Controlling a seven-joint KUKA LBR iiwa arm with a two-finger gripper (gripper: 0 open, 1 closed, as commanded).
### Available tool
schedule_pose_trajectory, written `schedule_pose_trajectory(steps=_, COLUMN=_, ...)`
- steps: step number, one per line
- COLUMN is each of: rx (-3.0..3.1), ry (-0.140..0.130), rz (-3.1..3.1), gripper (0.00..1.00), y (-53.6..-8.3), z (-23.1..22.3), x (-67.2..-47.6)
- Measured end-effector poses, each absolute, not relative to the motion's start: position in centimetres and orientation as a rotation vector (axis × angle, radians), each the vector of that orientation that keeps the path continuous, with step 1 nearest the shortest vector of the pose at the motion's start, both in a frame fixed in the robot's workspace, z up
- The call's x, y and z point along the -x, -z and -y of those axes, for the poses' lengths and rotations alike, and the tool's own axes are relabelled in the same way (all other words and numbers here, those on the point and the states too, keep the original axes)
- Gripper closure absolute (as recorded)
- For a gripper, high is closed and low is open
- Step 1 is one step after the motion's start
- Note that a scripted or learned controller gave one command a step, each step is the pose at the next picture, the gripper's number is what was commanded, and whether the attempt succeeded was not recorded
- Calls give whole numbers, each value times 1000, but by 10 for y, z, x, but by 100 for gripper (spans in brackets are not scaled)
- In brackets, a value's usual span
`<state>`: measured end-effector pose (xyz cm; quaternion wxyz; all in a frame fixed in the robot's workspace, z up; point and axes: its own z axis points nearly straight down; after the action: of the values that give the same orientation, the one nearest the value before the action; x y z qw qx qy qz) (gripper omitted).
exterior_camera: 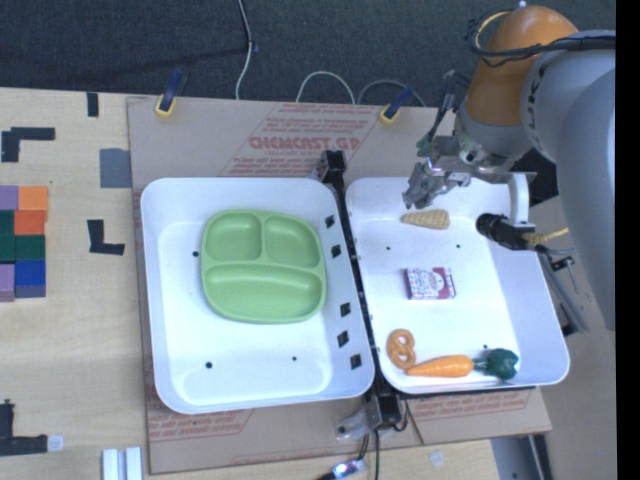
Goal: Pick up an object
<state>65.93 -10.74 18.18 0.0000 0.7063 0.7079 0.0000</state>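
My gripper [422, 196] hangs over the far edge of the right bin [520, 298], its fingers pointing down just left of and above a tan cone-shaped piece [427, 219]. Nothing shows between the fingers. Further down the right bin lie a small pink and white box [430, 283], a pretzel [401, 346] and an orange carrot with a green top [458, 366]. In the left bin [175, 298] rests a green divided plate [264, 266].
Black clips [340, 258] run along the seam between the two bins. Coloured blocks [22, 240] sit on the bench at the far left. The arm's grey body and orange band [520, 63] rise at the upper right.
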Motion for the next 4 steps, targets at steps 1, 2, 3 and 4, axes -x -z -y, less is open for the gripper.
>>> schedule_pose_trajectory(steps=1, rx=-2220, ry=1, rz=-2224, gripper=100, y=-222, z=105, x=-657)
schedule_pose_trajectory(steps=2, rx=-2219, ry=4, rz=-2228, gripper=100, y=-230, z=57, x=-636)
schedule_pose_trajectory(steps=3, rx=-2219, ry=4, rz=-2229, gripper=100, y=-238, z=7, x=-622)
schedule_pose_trajectory(steps=4, rx=-2217, ry=4, rz=-2231, gripper=100, y=-242, z=-41, x=-608)
